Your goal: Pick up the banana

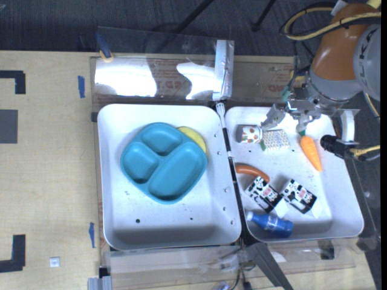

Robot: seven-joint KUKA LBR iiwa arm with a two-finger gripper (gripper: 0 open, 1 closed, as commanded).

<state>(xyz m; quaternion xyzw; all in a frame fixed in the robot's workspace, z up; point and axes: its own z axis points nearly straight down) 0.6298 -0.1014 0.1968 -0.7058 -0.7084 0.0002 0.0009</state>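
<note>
The banana (195,138) is yellow and lies in the left bin (121,222). Only a curved sliver of it shows, because the blue divided plate (163,161) covers most of it. My gripper (286,122) hangs over the back of the right bin (344,216), well to the right of the banana. It is open, with nothing between its fingers. A small speckled pad (275,139) lies just below it.
The right bin holds a carrot (311,153), a small white and red toy (248,135), an orange sausage (251,170), two cow-patterned boxes (261,193) (299,196) and a blue cup (272,223). The ridge (228,162) where the two bins meet stands between gripper and banana.
</note>
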